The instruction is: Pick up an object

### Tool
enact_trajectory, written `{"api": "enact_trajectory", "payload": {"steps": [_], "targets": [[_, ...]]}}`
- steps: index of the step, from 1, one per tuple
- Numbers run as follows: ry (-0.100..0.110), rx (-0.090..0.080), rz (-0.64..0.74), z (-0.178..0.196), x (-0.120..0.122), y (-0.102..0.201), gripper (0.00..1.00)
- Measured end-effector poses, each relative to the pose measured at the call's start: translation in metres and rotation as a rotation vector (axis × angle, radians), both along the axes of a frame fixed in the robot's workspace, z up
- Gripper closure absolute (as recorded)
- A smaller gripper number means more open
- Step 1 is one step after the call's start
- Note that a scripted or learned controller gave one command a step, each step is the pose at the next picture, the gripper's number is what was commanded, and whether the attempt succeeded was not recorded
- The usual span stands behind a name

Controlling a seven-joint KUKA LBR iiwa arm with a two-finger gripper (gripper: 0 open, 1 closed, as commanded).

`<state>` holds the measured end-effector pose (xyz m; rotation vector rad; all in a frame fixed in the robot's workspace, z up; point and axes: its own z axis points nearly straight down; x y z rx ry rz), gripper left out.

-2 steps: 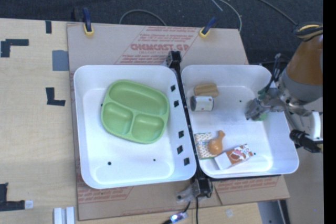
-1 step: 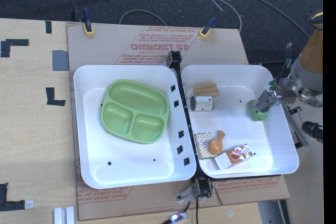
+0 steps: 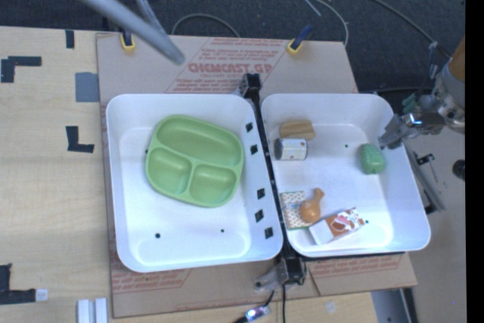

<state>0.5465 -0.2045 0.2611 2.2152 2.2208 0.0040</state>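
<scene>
Sitting in right bin [image 3: 378, 106]: green rounded lump [image 3: 371, 159], matte; jaws [image 3: 393, 131] just beside, state unclear.

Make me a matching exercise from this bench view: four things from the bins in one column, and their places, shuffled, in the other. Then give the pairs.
Things:
1. green divided plate
2. green lump
3. tan block
4. red and white packet

Places:
A. right bin, near its right wall
B. left bin
C. right bin, front part
D. right bin, back left part, near the divider

Pairs: 1-B, 2-A, 3-D, 4-C
</scene>
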Motion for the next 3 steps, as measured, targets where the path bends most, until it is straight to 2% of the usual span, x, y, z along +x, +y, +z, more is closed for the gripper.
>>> {"api": "enact_trajectory", "payload": {"steps": [3], "targets": [[0.006,0.003,0.005,-0.009,0.044,0.161,1.00]]}}
